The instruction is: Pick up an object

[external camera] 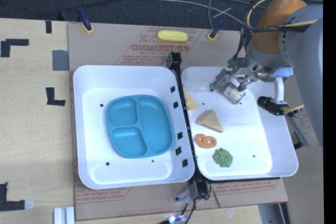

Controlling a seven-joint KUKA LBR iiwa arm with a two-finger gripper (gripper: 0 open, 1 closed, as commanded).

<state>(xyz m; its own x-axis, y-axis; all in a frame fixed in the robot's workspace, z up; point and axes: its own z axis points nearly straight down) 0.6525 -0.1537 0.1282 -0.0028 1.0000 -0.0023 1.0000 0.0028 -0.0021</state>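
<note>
Right now the gripper (pixel 232 87) hangs with fingers spread and holding nothing, and the nearest food, the sandwich wedge (pixel 210 120), lies toward seven o'clock from it, well apart.

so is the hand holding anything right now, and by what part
Cannot be told. The hand sits low over the back of the right bin, apart from the cheese wedge, pretzel and green piece, which lie loose on the bin floor.

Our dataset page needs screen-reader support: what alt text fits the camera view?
A grey robot arm's gripper hovers over the right white bin, which holds a wedge-shaped piece, a pretzel and a green cluster. The left bin holds a blue divided plate.
</note>
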